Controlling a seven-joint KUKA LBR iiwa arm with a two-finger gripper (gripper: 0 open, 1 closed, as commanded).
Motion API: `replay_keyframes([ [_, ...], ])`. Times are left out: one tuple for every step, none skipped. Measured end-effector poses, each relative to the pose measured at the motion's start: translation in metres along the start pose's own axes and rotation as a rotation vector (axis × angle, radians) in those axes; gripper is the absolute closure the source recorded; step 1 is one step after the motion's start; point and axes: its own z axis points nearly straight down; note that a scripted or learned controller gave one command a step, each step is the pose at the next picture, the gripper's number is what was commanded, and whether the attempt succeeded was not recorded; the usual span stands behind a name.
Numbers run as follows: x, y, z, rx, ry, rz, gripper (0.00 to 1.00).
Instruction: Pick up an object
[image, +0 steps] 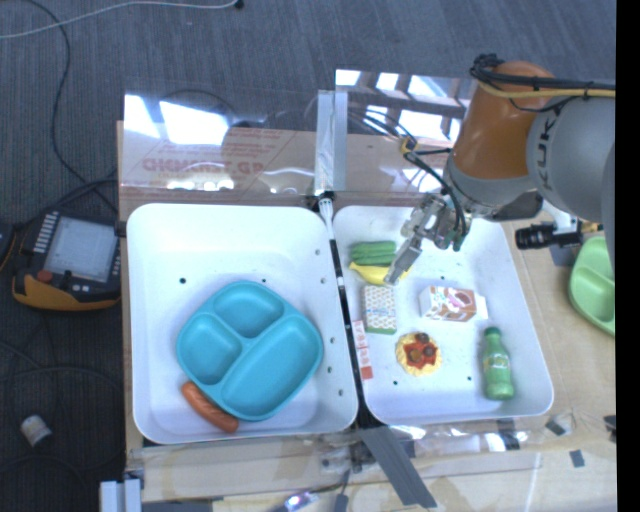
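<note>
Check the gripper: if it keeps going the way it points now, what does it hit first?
Most likely the banana under the gripper, which slants down-left toward it; the cucumber lies right beside. Depth is unclear from this angle, so height above them is uncertain.

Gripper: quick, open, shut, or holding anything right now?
Gripper: over the right bin, tip beside the green and yellow items; whether it is open or shut cannot be told, and no grasp is visible.
</note>
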Motion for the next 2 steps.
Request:
replay_keyframes([
  [-0.01,0.003,0.059,-0.004,0.001,0.128,0.0],
  [0.016,0.039,-0.026,-0.001,-0.002,0.277,0.0],
])
